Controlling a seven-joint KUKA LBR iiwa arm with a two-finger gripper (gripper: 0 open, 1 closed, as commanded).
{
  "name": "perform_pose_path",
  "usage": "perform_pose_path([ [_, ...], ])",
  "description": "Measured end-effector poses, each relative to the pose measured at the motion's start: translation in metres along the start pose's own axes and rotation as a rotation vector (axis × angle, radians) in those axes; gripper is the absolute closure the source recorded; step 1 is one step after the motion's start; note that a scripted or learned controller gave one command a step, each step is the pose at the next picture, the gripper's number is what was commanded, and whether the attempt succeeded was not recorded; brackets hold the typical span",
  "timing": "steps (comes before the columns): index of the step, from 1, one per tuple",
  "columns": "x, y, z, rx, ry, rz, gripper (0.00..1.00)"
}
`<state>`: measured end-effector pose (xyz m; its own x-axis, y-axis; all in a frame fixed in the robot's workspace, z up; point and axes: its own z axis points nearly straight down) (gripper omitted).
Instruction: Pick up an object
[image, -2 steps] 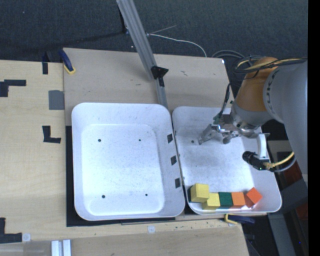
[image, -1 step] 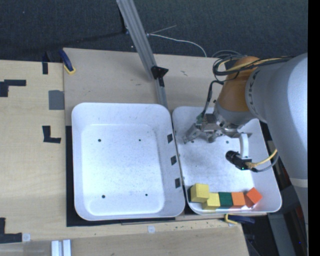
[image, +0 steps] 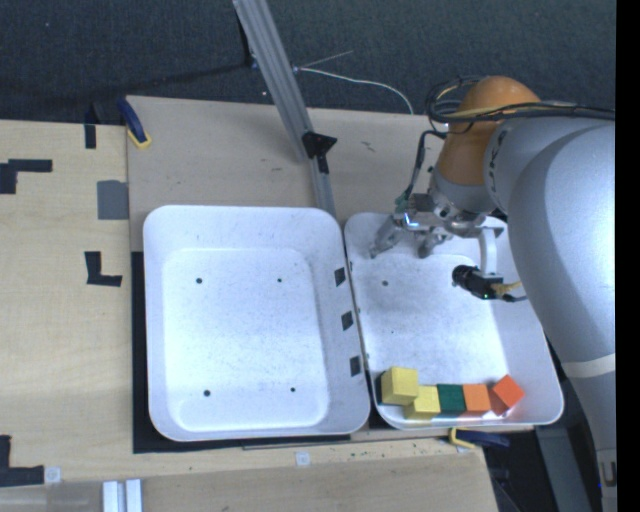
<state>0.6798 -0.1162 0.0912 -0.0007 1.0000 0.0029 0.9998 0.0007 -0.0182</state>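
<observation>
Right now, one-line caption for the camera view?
Gripper open over right bin's far end; blocks line its near edge.

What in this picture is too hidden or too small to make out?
- Gripper, camera view: small and blurred, so whether its fingers are open or shut is unclear.
- Right bin: its right side is covered by the grey arm.
- Blocks in the right bin's near corner: packed together, so their exact count is uncertain.

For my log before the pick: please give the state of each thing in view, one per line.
gripper: fingers apart, holding nothing, over the right bin's far end.
right bin: holds blocks along its near edge.
yellow blocks: resting, touching.
green block: resting in the row.
orange blocks: resting, end one tilted.
</observation>
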Motion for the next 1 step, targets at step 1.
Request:
perform_pose_path([
  [1, 0.0434, -0.0794, -0.1040, -0.019, -0.001, -0.002, 0.00],
])
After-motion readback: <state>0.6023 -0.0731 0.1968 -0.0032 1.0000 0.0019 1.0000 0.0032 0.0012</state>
